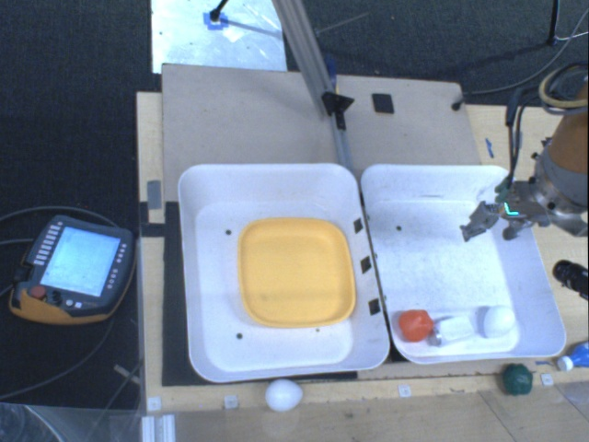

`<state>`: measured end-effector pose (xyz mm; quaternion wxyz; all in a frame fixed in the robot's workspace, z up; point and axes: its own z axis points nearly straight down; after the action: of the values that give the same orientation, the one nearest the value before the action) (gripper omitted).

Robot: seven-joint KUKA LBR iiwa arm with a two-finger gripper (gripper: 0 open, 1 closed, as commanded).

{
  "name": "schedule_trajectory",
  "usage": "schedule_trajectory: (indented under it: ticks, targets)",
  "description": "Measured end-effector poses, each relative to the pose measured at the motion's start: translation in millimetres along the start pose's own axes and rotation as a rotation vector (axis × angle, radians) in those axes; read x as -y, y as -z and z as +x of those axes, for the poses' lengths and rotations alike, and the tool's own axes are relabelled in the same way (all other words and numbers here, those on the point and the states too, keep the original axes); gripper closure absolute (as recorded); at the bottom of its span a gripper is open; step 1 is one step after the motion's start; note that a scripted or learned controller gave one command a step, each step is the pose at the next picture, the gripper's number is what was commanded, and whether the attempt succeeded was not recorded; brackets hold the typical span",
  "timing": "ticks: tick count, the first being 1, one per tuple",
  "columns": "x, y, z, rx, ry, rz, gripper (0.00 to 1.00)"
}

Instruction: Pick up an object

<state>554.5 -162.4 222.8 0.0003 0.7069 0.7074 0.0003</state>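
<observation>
No legible writing on hand (494, 222)

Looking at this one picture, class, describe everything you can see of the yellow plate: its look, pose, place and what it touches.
The yellow plate is a rounded square with soft corners, a raised rim and a shallow flat middle, in a matte, plastic-looking yellow. It lies flat and right way up near the middle of the left bin, resting on the bin's white floor, with white floor showing all round it. Nothing lies on it. The gripper is well away, above the right bin.
</observation>
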Motion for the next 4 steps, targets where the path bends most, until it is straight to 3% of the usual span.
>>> schedule_trajectory:
  ticks: [1,4]
  targets:
    - [0.0,0.0,0.0,0.0,0.0,0.0,0.0]
    - [-4.2,-133.9,-12.7,0.0,-0.001,0.003,0.0]
